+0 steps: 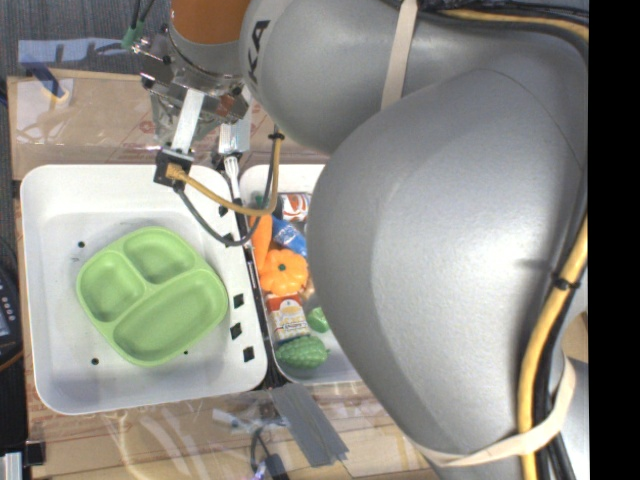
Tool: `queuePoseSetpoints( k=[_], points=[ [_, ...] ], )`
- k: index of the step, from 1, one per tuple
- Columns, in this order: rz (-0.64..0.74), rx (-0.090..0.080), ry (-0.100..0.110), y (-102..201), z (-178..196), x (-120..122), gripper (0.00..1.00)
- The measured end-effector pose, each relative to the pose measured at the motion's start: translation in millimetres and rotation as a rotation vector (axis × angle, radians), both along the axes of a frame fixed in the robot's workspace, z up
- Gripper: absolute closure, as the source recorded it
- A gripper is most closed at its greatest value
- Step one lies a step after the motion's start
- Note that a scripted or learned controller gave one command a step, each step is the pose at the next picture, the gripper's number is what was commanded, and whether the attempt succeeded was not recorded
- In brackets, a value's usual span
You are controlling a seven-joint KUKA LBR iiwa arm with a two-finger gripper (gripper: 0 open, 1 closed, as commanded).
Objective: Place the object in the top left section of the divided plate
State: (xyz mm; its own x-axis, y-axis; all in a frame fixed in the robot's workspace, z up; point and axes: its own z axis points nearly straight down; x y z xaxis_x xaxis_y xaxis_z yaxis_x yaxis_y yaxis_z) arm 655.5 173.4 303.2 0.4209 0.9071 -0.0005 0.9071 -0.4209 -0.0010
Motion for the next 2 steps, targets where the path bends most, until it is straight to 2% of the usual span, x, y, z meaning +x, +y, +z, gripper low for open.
queuePoseSetpoints(
  k=[1,2],
  points=[
    [-0.253,0.000,0.000,39.2,-0.1,0.0,1.00],
    [-0.253,0.000,0.001,39.5,-0.2,-0.1,0.00]
  ],
)
